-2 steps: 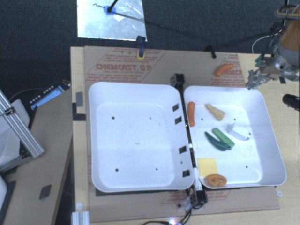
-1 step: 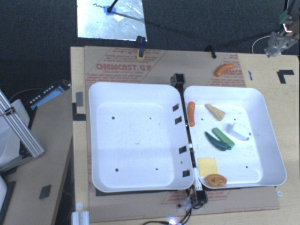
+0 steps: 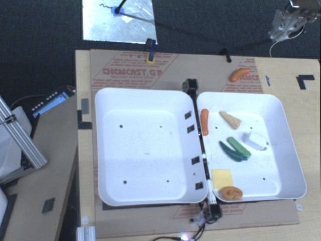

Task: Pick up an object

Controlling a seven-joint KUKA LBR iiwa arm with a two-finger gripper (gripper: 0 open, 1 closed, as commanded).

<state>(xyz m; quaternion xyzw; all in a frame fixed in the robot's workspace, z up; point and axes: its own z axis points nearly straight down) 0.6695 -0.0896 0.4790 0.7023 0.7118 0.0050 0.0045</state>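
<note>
The right bin [image 3: 286,134] holds several small items. An orange sausage shape [image 3: 204,121] lies along its left wall, and a tan cone [image 3: 230,119] sits just to its right. Two green pods [image 3: 234,149] lie mid-bin beside a white block [image 3: 255,140]. A yellow square [image 3: 221,177] and an orange ring [image 3: 231,193] rest at the front left corner. Another orange sausage [image 3: 240,74] lies on the bench behind the bin. My gripper [image 3: 287,25] hangs high at the top right, well beyond the bench's back edge and far from every item.
The left bin [image 3: 145,144] adjoins the right one along a black-clipped divider [image 3: 198,134]. A shiny metal sheet [image 3: 119,14] lies at the back left, with a blue and yellow clamp [image 3: 150,51] near it. An aluminium frame [image 3: 20,139] stands at the left.
</note>
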